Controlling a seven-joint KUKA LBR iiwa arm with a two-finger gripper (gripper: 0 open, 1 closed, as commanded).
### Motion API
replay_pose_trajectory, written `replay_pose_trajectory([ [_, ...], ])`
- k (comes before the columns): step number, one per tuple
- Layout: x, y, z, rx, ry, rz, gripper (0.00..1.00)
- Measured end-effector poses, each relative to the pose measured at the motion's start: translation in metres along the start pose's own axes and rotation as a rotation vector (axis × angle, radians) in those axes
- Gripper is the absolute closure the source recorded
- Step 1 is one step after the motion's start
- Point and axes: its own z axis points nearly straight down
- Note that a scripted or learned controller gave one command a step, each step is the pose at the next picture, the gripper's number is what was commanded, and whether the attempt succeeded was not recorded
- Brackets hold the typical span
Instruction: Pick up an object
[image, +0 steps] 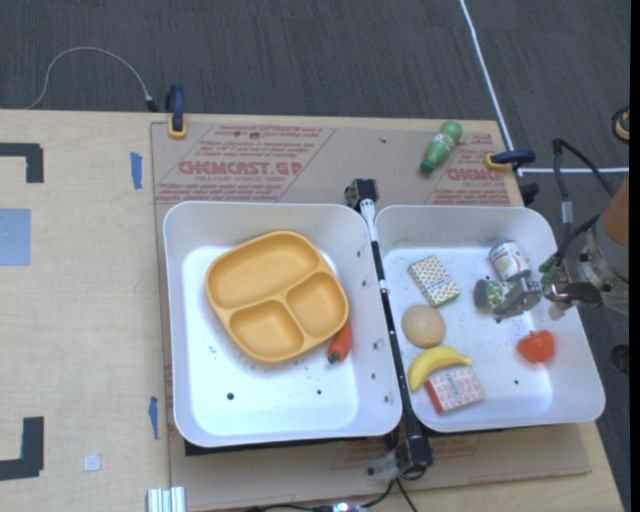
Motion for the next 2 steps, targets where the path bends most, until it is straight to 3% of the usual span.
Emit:
replay_pose_trajectory([
  [1, 0.009, 0.054, 0.127, 0.003, 0.001, 0.0, 0.0],
  [2, 0.043, 0.011, 0.14, -0.019, -0.009, 0.002, 0.0],
])
